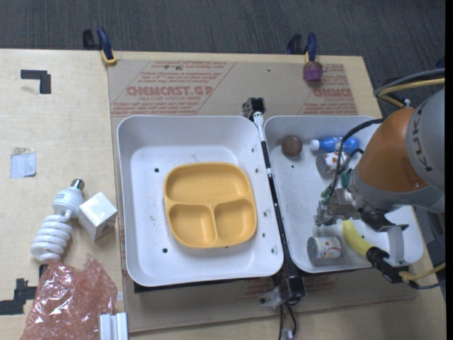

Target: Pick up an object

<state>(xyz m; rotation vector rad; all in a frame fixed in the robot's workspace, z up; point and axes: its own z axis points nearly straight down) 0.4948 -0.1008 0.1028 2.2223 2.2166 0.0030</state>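
Gripper [324,217] low in right bin [297,183], above cup [324,248]; finger state: cannot tell. Cup on side near front wall, banana [356,238] beside. Brown ball [291,146] at rear. Left bin [141,190]: yellow tray [210,204].

Light wooden bench [56,140] bearing a brown sheet [177,83] printed in red and clamped at its far edge by two blue clamps [106,47]. On the sheet, two white bins side by side: left bin [138,190], right bin [297,190]. On the bare wood at left: spiral light bulb [56,225], small white cube [98,215], crumpled pinkish plastic [67,303]
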